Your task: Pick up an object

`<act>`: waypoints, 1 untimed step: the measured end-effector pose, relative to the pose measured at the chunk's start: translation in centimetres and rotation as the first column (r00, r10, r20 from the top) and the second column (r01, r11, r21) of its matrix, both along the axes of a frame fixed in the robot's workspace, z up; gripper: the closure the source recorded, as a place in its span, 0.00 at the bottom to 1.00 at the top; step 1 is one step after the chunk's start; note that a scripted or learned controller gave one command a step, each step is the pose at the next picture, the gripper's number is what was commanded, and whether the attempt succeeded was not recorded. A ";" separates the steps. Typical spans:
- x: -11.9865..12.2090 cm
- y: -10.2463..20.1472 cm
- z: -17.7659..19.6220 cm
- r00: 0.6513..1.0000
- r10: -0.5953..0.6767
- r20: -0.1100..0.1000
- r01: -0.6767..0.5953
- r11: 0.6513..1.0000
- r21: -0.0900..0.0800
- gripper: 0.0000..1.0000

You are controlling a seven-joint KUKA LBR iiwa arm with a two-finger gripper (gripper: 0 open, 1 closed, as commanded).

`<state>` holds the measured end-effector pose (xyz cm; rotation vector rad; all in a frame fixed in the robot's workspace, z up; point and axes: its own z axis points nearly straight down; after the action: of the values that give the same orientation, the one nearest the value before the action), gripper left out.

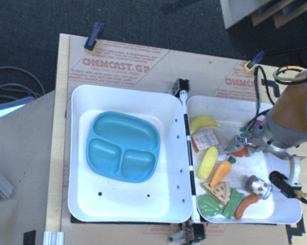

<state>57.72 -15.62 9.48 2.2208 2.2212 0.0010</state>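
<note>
Left shallow white bin [79,138]: blue divided plastic tray [123,146] centred, bare margins around. Right bin [292,211]: toy food crowding left and near edges; gripper [239,146] above, grip impossible to tell.

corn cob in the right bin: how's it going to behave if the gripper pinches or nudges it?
The corn cob looks like a moulded toy, so probably stiff and light. Its rounded, elongated shape suggests it may roll sideways if nudged. The glossy surface could slip in a pinch, and the carrot lying close beside it may get bumped.
</note>
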 end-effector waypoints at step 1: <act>8.9 4.9 -0.8 1.000 -0.001 -0.004 0.001 1.000 -0.002 1.00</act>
<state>66.65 -10.72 8.69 2.2234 2.2213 -0.0057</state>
